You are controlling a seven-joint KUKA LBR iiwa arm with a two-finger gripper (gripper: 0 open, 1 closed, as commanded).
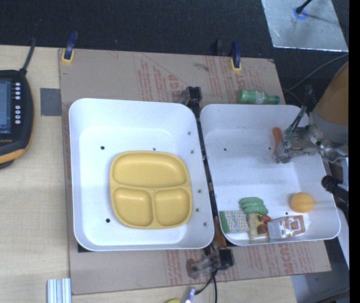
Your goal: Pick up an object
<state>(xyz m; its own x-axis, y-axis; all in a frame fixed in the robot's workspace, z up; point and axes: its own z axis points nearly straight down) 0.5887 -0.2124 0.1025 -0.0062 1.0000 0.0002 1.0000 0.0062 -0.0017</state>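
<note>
My gripper (285,151) is low over the upper right part of the right bin (230,122), reaching in from the right. A small orange carrot-like piece (276,137) lies just left of it, very close to the gripper tip; whether they touch I cannot tell. Nearer the front of this bin sit an orange ball (302,202), a green ridged item (252,204), and three small food packets (258,226) along the front wall.
The left bin (85,125) holds a yellow divided plate (149,188). A green bottle (257,96) lies on the cardboard behind the right bin. A teach pendant (0,118) rests at the far left of the bench.
</note>
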